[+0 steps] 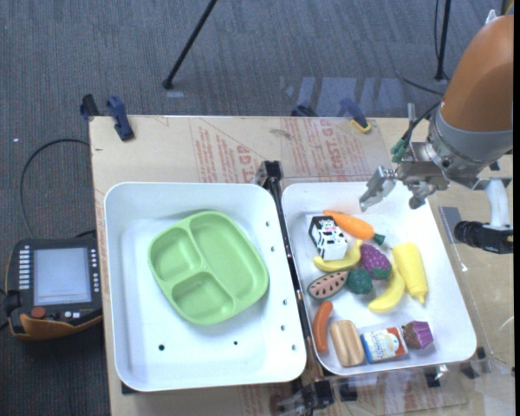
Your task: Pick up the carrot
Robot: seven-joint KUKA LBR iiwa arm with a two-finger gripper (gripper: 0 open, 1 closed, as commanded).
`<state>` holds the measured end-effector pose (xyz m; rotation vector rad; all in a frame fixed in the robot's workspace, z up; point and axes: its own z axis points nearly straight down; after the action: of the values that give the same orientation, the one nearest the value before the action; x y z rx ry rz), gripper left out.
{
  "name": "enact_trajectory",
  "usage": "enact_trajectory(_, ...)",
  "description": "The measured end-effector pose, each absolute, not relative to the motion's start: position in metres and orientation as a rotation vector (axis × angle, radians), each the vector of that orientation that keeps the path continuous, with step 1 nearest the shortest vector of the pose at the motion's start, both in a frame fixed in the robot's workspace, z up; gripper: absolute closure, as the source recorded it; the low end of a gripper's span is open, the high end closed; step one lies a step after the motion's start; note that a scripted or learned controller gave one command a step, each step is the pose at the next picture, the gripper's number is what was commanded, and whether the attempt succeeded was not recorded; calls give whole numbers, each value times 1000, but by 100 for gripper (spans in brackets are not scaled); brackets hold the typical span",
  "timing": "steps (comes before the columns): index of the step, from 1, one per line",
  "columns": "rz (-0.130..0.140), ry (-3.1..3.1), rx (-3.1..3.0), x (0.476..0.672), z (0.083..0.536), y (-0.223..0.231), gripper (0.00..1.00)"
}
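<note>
- From my remote seat, I take the carrot [350, 224] as my landmark: it lies in the right bin [455, 291], near that bin's far edge, with nothing on top of it.
- The carrot looks like a toy: an orange tapered body lying roughly level, with a small green stub at its right end, near a yellow corn cob [411, 269].
- Just left of the carrot is a white block with black marks [328, 237]; just below it sit a banana [340, 260] and a bunch of purple grapes [374, 260]. I judge the tight pile leaves its far side as the freest way in.
- The end effector [399, 191] hangs just above and to the right of the carrot, its fingers spread wide with nothing between them; I read that as lining up for a descent.
- Well left of the carrot, the left bin [130, 232] carries a green divided plate [208, 265].
</note>
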<state>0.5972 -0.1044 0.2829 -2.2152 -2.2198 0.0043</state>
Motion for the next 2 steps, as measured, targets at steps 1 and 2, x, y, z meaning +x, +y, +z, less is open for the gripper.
enact_trajectory(1,0,-2012,-2407,604,112,-123,0)
enact_trajectory(2,5,-1951,-2453,643,86,-110,0)
